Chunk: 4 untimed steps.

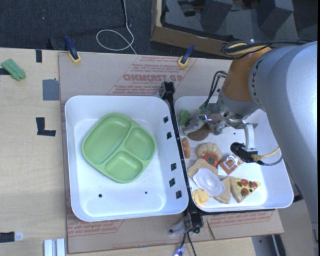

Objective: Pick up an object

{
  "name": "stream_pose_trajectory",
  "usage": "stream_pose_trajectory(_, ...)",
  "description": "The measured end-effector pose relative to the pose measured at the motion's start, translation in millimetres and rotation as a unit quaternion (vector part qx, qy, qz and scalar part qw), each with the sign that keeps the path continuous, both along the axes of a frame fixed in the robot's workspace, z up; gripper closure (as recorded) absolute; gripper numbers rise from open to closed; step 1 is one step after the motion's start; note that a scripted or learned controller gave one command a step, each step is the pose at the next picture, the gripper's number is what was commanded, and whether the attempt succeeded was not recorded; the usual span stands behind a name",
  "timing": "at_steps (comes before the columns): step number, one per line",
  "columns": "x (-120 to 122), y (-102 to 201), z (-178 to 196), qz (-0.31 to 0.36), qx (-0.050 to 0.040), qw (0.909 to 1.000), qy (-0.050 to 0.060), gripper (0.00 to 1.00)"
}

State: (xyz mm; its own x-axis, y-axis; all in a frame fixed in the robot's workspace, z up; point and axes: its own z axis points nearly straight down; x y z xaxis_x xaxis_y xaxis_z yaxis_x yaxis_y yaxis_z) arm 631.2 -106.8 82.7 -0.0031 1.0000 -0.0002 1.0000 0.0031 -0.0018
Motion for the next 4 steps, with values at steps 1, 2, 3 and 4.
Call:
stream_pose_trajectory(1, -1.6, 0.0, 7.7, 0.0, 0.0003, 1.0, 0.002, 1.0)
stream_pose_trajectory(2, -18.6, 76.2, 104.8, 0.002, 0.0014, 1.0, -0.002, 1.0)
stream_pose_trajectory(3, -19.4, 71.8, 98.9, 0.0, 0.0001, 1.0, 0.002, 0.0)
stream_pose_trajectory(4, 35.8, 8.1, -1.4, -0.003, -0.002, 1.0, 0.003, 0.0)
